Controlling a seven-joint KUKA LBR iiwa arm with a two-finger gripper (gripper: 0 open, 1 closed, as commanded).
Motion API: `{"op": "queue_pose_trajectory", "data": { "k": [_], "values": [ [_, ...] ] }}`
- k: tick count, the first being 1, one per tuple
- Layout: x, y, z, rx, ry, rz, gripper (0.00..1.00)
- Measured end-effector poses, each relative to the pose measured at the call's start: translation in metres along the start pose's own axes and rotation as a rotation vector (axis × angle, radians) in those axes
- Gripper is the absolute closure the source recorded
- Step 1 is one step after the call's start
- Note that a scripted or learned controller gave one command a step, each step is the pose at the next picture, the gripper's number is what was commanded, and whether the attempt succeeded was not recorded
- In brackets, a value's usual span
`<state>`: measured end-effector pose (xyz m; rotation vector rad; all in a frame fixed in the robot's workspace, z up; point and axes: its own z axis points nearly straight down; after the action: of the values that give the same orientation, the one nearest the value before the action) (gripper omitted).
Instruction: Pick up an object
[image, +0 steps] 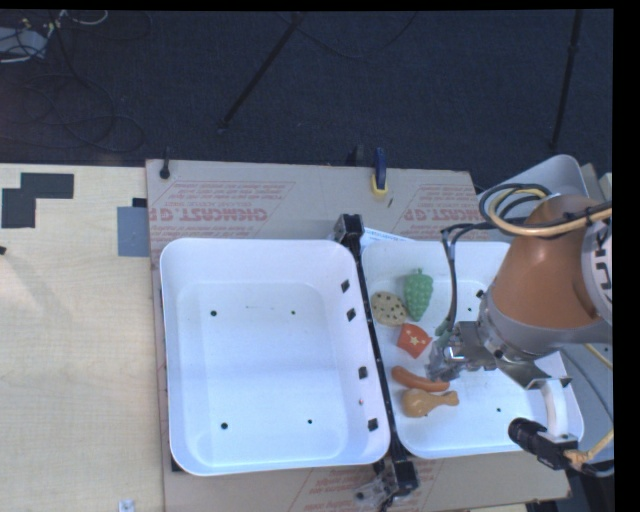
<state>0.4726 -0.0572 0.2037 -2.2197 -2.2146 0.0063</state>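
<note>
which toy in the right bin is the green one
The green bumpy toy, farthest up the camera view in the right bin. The tan round piece, red block, orange stick and tan drumstick lie below it.

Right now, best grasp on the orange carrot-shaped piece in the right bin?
The orange carrot-shaped piece lies flat, long axis roughly left-right. I'd probably come straight down and pinch across its narrow width near the middle. The tan piece sits just below it and the red piece just above, so keep the fingers tight. The gripper is at its right end.
</note>
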Motion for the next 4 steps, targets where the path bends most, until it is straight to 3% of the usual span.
{"op": "queue_pose_trajectory", "data": {
  "k": [1, 2, 3, 4],
  "values": [
    [0.090, 0.011, -0.136, -0.018, 0.002, -0.014, 1.00],
    [0.039, 0.002, -0.085, 0.000, -0.002, 0.002, 1.00],
    [0.079, 0.002, -0.082, -0.001, -0.001, -0.005, 1.00],
    [0.116, 0.002, -0.251, -0.023, 0.002, -0.009, 1.00]
  ]
}}
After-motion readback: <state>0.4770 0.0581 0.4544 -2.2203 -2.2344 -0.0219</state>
